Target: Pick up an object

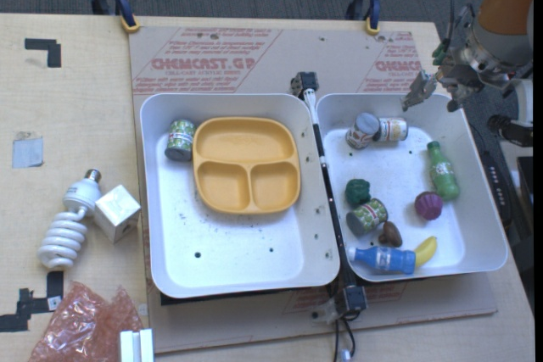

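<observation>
My gripper (434, 97) hovers over the far right corner of the right bin (484, 182), fingers spread open with nothing between them. Just left of it and below lies a small grey-capped bottle (377, 131) on its side. A green bottle (441, 171) lies below the gripper near the right wall. Further toward the front are a dark green lump (357, 191), a green can (366, 216), a purple round object (428, 204), a brown piece (390, 233), a small banana (425, 250) and a blue bottle (383, 259).
The left bin (237, 258) holds a yellow divided plate (248, 164) and a green can (180, 140). On the bench to the left lie a spiral light bulb (68, 225), a white cube (117, 209) and a red mesh bag (85, 326).
</observation>
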{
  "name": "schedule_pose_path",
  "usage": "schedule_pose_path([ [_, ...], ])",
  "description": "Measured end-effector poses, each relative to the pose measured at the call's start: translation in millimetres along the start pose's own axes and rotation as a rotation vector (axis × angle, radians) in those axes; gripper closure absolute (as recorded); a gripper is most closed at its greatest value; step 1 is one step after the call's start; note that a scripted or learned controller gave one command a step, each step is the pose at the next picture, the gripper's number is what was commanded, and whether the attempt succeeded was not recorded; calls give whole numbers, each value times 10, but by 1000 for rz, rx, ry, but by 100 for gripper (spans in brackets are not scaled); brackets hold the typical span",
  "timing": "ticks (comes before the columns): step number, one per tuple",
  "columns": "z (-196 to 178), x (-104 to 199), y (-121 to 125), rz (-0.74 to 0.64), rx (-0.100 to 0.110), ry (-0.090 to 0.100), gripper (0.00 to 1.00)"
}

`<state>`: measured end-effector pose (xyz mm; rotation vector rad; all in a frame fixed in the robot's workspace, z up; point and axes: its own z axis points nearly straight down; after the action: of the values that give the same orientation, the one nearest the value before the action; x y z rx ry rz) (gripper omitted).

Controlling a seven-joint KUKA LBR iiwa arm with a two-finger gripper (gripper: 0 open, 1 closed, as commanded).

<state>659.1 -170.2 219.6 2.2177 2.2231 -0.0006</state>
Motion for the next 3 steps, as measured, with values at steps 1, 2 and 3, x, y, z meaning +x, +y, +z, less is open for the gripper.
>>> schedule_pose_path([
  [1, 1270, 400, -354, 1, 1, 1, 0],
  [2, 1259, -158, -1102, -2, 1, 13, 0],
  [3, 1163, -197, -1097, 1, -3, 3, 100],
])
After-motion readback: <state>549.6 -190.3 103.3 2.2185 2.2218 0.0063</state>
